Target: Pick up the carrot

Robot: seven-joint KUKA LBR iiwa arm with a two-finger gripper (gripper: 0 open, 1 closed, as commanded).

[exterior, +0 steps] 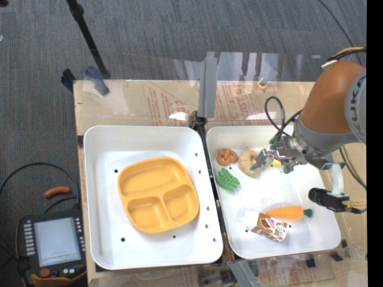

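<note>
Two bins sit on the table; the carrot (288,213) lies in the right bin (323,235), near its front edge, just beside a small printed packet (270,227). The tool (272,159) hovers well behind the carrot by a bagel (247,162); can't tell its grip state. Open floor sits between.

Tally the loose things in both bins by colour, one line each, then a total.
Orange: 1, carrot
Yellow: 1, plate
Green: 1, leaf
Brown: 1, pretzel
Tan: 1, bagel
Multicoloured: 1, carton
Total: 6
</note>
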